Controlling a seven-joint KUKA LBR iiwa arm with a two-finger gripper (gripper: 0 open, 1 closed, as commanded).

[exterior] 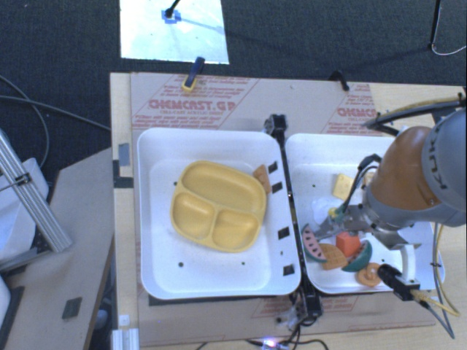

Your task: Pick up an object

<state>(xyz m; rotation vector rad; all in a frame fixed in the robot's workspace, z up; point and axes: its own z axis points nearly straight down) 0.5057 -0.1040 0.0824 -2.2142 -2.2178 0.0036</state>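
- Well, my pick sits in the right bin (310,152), where a small heap of toy food is crowded into the near corner: a watermelon slice (312,243), a red block (349,244), an orange wedge (333,257), a teal curved piece (360,259) and a small orange ring (370,274).
- Apart from the heap, a pale yellow cheese piece (343,187) lies alone toward the far side of the same bin.
- I judge all of these light, stiff plastic, smooth and a bit slippery, not fragile; they should slide rather than deform if I nudge them.
- Of the heap, the red block looks the best hold: blocky, with flat sides to pinch across, though its neighbours touch it and leave little room for my fingers.
- Flat pieces like the watermelon slice would be hard to get under.
- The cheese piece has free space all round and would be the cleaner alternative.
- My claw (343,221) hangs low over the heap, just above the red block, with my wrist bent down from the right and the orange band above it.
- Whether the claw is spread or pressed together I cannot tell; my own wrist hides it.
- Nothing is visibly between my fingers, so I count nothing as held.
- Across the divider, the left bin (157,195) carries a yellow tray (217,205) with a small brown piece (262,176) at its edge.
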